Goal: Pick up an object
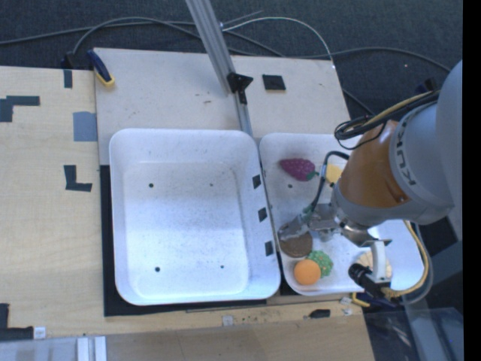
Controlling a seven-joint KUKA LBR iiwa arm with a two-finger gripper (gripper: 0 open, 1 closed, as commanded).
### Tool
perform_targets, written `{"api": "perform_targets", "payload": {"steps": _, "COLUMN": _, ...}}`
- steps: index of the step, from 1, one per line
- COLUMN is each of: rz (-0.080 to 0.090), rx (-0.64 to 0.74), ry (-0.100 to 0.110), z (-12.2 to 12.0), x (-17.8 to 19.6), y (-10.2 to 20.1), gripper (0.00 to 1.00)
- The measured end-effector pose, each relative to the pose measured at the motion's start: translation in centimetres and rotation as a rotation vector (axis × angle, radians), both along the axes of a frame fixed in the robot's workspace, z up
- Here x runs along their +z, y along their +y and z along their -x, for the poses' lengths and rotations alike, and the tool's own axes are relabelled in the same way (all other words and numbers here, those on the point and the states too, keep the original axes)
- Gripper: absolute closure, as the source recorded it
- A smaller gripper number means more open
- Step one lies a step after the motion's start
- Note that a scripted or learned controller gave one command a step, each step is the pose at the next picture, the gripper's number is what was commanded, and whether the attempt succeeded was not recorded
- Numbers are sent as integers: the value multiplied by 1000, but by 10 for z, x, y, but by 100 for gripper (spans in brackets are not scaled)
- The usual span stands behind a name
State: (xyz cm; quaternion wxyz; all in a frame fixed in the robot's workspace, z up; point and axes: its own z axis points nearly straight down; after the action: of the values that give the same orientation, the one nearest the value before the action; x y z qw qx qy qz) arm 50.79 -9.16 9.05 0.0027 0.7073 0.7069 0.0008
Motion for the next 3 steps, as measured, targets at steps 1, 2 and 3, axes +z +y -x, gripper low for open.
{"api": "perform_targets", "payload": {"steps": 1, "rz": 4, "rx": -2, "ry": 0, "z": -1, "x": 10, "y": -3, "gripper": 100}}
{"api": "perform_targets", "payload": {"steps": 2, "rz": -2, "rx": 69, "ry": 7, "z": -40, "x": 12, "y": -29, "gripper": 100}}
{"api": "perform_targets", "payload": {"steps": 3, "rz": -4, "rx": 8, "ry": 2, "z": -52, "x": 99, "y": 44, "gripper": 100}}
